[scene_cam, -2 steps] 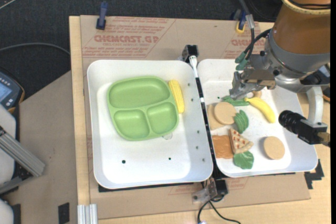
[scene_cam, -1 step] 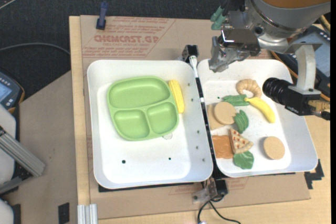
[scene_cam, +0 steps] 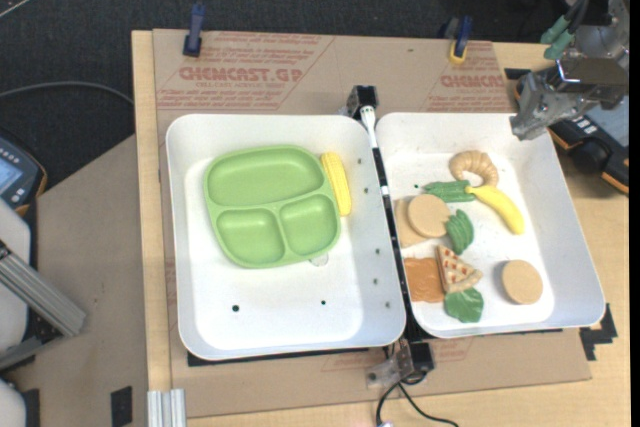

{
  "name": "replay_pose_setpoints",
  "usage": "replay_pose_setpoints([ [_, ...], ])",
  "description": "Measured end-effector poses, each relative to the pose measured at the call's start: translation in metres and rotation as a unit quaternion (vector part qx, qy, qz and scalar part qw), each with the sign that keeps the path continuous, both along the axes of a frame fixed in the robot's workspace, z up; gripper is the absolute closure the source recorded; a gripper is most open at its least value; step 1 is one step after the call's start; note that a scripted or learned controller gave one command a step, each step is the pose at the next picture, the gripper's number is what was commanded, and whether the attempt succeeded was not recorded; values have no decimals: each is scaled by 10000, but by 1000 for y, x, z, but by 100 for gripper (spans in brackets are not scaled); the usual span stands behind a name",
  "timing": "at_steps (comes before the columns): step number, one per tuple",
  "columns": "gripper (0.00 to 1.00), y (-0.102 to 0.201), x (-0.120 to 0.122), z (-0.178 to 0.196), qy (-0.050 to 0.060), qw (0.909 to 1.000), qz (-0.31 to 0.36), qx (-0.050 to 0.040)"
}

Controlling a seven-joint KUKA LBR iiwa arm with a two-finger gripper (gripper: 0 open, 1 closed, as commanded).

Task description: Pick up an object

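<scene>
Evidently approach phase: gripper (scene_cam: 528,120) w/ fingers' gap unclear, at right bin (scene_cam: 570,215) corner; next, descend onto croissant (scene_cam: 473,165).

Toy foods (scene_cam: 462,233) lie loose in rt bin; yellow corn (scene_cam: 336,183) in lt bin.

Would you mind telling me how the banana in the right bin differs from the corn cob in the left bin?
The banana is curved and lies slantwise on the floor of the right bin, while the corn cob is straight and lies almost upright in the view. The banana sits among other toy foods; the corn cob rests against the right edge of the green divided plate. Both are yellow and elongated, and neither is near the gripper.
</scene>
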State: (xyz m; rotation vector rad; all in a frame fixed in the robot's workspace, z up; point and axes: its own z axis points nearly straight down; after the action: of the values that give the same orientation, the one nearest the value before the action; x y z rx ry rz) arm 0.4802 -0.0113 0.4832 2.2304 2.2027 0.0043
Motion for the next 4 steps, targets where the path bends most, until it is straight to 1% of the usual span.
replay_pose_setpoints([
  [1, 100, -72, -2, -105, 86, 10000, 15, 10],
  [2, 100, 19, -1, -137, 61, 9999, 108, 27],
  [3, 100, 95, -1, -87, 1, 9999, 106, 27],
  [4, 100, 119, -1, -71, 15, 10000, 78, 20],
])
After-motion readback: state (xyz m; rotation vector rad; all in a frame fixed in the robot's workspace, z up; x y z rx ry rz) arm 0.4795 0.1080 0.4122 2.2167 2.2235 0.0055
